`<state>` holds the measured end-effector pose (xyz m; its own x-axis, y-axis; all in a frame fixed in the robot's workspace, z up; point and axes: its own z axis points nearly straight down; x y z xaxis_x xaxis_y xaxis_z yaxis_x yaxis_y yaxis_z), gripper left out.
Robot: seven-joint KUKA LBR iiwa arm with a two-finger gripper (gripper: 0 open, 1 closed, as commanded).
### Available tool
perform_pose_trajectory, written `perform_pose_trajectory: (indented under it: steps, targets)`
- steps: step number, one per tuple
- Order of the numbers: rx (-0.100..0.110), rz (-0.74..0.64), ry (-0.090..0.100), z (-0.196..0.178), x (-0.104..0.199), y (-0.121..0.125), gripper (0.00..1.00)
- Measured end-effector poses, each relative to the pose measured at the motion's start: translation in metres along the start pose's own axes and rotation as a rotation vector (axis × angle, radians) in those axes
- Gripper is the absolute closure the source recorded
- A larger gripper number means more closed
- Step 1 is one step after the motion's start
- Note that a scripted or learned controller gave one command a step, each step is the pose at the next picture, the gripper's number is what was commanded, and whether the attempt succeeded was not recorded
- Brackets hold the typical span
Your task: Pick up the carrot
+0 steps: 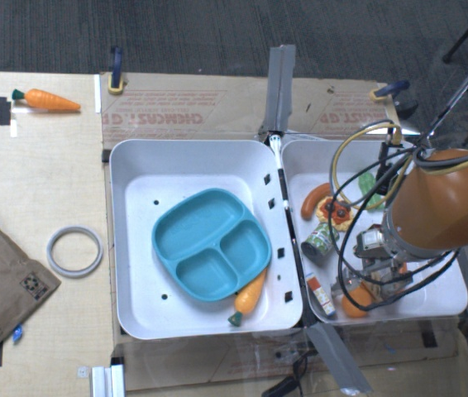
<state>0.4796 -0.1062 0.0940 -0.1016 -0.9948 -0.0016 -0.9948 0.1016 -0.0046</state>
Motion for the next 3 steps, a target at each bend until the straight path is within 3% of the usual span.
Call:
perform_pose_trajectory:
  steps: [1, 2, 3]
  targets:
    - [0.005, 0.005, -0.003, -0.01, -0.001, -0.002, 1.0]
    - [0.006, -0.253, 0.0, -0.003, -0.007, -0.002, 1.0]
    - [0.005, -0.371, -0.002, -0.003, 0.01, -0.014, 1.0]
